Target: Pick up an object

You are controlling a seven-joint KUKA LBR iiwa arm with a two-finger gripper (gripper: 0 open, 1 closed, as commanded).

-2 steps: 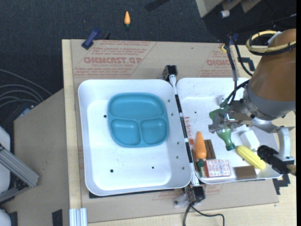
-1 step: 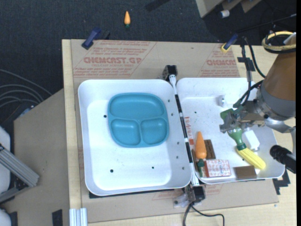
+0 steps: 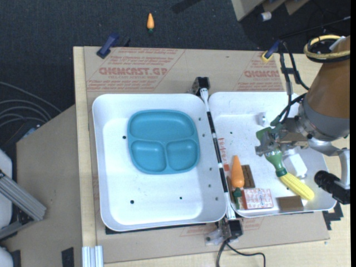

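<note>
Corn cob (image 3: 296,186), yellow, lies in the right bin (image 3: 245,107) toward 4 o'clock, its green husk end (image 3: 275,161) pointing up to 11 o'clock. Gripper (image 3: 271,143) sits over the husk tip, touching or just above it; cannot tell whether the pincer is spread or pinched. Arm (image 3: 329,102) enters from 3 o'clock, orange band above the grey wrist. Carrot (image 3: 237,172) stands along the bin's left wall near 7 o'clock, a brown block (image 3: 248,177) just beside it. Red-and-white box (image 3: 257,198) lies at 6 o'clock, second brown piece (image 3: 291,203) at 5 o'clock. Left bin (image 3: 111,204) holds a blue divided tray (image 3: 164,141) above its centre. Small orange carrot (image 3: 150,21) rests on dark floor at 12 o'clock.
</note>
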